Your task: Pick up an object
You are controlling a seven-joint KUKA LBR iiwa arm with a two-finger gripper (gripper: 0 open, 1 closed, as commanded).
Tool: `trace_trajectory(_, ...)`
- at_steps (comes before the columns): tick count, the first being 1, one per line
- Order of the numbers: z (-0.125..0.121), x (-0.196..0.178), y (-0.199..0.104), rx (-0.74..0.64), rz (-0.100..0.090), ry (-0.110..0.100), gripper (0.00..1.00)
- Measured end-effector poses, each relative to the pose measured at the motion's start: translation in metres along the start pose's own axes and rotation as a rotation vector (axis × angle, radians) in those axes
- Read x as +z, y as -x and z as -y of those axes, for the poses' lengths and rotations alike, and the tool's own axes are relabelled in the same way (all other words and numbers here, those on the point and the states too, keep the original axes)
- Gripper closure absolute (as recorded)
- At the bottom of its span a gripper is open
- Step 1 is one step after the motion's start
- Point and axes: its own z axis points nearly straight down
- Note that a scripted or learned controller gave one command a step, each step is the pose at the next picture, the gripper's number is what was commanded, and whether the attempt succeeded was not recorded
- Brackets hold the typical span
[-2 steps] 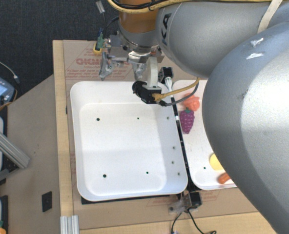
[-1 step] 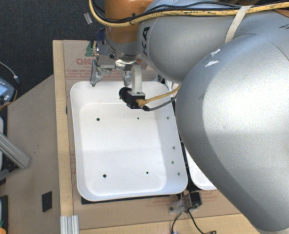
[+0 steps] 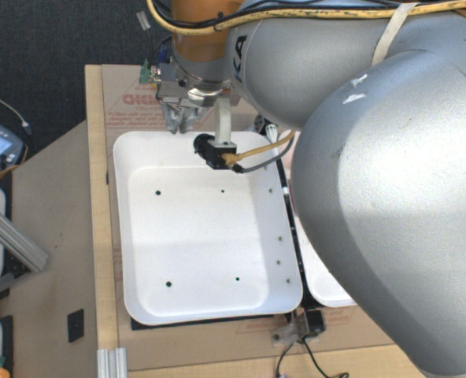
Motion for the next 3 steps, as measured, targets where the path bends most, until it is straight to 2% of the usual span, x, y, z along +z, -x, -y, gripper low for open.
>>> trace_trajectory(3, -0.001, -0.031, -0.003, -0.004, 0.000, 0.009, 1.00)
